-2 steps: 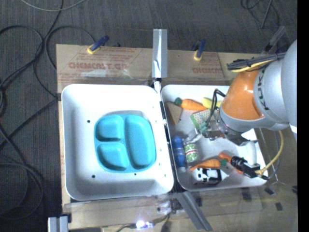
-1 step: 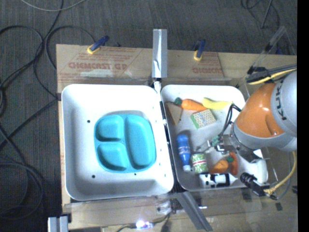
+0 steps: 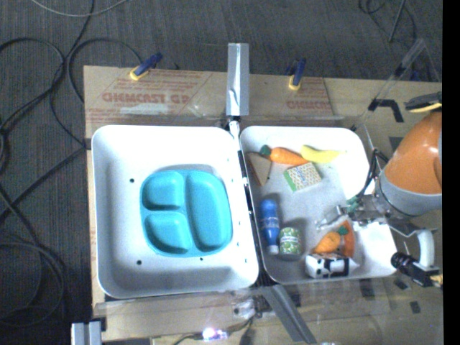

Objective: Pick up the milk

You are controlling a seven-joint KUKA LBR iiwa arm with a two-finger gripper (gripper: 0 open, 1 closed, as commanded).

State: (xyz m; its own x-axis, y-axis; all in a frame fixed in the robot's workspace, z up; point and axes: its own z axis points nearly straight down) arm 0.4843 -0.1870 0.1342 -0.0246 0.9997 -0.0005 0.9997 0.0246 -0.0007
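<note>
L bin (image 3: 115,192): 1 blue tray (image 3: 188,210). R bin (image 3: 345,139): 1 blue bottle (image 3: 269,223), 2 carrots, 1 banana (image 3: 321,154). Milk (image 3: 327,266) at R bin's front edge, on its side, long axis L-R. Gripper (image 3: 352,210) near bin's right edge; finger state: can't tell.

We read "CHEMCAST GP" in faded red on the brown board (image 3: 154,99) behind the bins; the lettering further right stays illegible.
</note>
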